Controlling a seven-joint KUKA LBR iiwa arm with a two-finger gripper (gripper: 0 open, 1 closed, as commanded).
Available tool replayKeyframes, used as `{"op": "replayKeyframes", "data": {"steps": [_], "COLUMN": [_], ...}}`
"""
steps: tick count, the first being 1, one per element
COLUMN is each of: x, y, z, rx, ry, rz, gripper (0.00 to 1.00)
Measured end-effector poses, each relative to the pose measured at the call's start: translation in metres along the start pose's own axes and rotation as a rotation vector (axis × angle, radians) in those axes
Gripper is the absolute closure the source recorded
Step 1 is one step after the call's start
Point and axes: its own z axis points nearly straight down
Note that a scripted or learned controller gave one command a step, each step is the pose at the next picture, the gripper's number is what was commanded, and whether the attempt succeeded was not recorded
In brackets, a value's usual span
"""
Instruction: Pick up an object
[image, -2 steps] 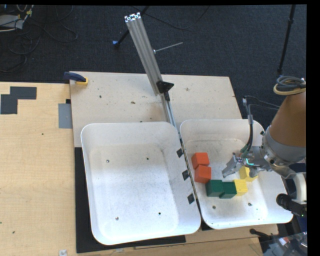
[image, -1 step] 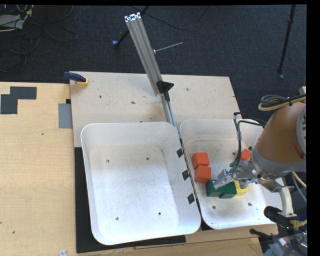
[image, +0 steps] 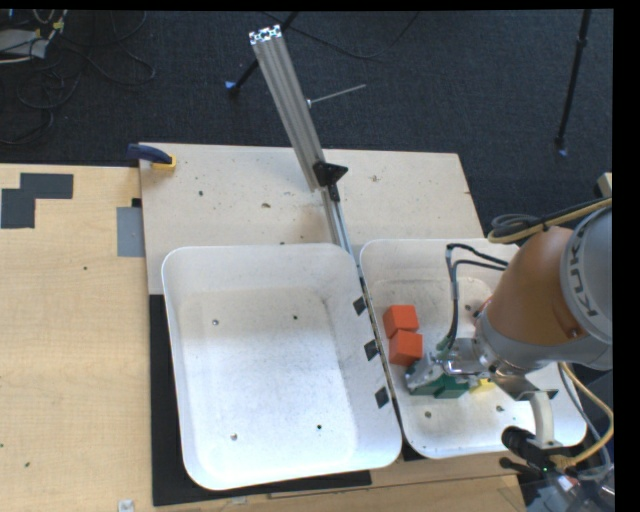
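Seen from above, two shallow white bins sat side by side on a pale bench. The grey arm (image: 545, 300), with its orange band, reached in from the right edge of the frame and bent down over the right bin (image: 420, 262).

The gripper (image: 440, 378) was low inside that bin, near its lower left part. Its state could not be made out, as the wrist hid most of it, and nothing could be seen held in it. The pick therefore looked not yet done; a grasp and a lift appeared to remain.

Two orange blocks (image: 403, 333) lay touching each other, one above the other in the frame, just left of the gripper and close to the wall between the bins. A small green object (image: 447, 390) lay right at the gripper.

The left bin (image: 265, 370) filled the lower centre. A metal bar (image: 295, 110) slanted down from the upper centre to the bins' divide. The dividing wall beside the blocks likely left little room to approach.
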Motion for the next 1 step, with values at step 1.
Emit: {"op": "replayKeyframes", "data": {"steps": [1], "x": [-0.0020], "y": [0.0035], "z": [0.0078], "rx": [-0.012], "ry": [-0.001], "rz": [0.003], "gripper": [0.00]}}
